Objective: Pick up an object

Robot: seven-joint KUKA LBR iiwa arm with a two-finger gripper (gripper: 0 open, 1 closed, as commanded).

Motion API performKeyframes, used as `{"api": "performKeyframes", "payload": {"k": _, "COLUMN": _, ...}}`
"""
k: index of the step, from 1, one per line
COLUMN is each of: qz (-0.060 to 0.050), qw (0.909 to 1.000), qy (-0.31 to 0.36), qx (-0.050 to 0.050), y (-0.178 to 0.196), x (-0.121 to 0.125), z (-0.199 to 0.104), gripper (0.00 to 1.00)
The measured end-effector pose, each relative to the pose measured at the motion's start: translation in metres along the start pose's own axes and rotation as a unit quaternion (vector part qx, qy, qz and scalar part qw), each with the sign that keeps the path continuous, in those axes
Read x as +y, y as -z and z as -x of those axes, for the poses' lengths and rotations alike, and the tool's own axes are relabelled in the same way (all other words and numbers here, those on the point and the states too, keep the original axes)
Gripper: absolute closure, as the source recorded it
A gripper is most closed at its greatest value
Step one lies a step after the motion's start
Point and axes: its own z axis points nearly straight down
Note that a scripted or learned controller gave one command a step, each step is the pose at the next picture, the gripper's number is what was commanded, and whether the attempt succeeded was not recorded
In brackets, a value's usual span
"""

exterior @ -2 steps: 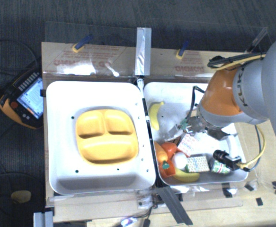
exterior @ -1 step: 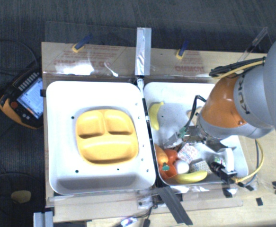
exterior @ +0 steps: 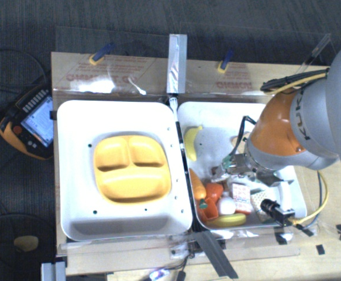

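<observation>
The right bin (exterior: pixel 217 115) holds a pile of toy food and small packages. A yellow banana (exterior: pixel 192 142) lies near its left wall. An orange carrot (exterior: pixel 197 188) and a red piece (exterior: pixel 213 193) sit lower left, with a white egg-like object (exterior: pixel 227 205) and another yellow banana (exterior: pixel 227 220) along the front edge. A small white and red box (exterior: pixel 239 192) lies beside them. My gripper (exterior: pixel 230 170) hangs low over the middle of this pile, just above the red piece and the box. The arm's orange band (exterior: pixel 278 130) covers the bin's right side.
The left bin (exterior: pixel 76 122) holds a yellow compartment tray (exterior: pixel 132 167) in its middle. A handheld controller (exterior: pixel 30 124) lies on the floor to the left of the bench. Two clamps (exterior: pixel 102 52) hold clear sheeting at the bench's back edge.
</observation>
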Motion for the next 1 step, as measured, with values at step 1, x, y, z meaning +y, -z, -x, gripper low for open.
{"api": "performKeyframes", "payload": {"k": 1, "qz": -0.010, "qw": 0.9999, "qy": 0.005, "qx": 0.000, "y": 0.1929, "x": -0.0148, "z": -0.0545, "gripper": 1.00}}
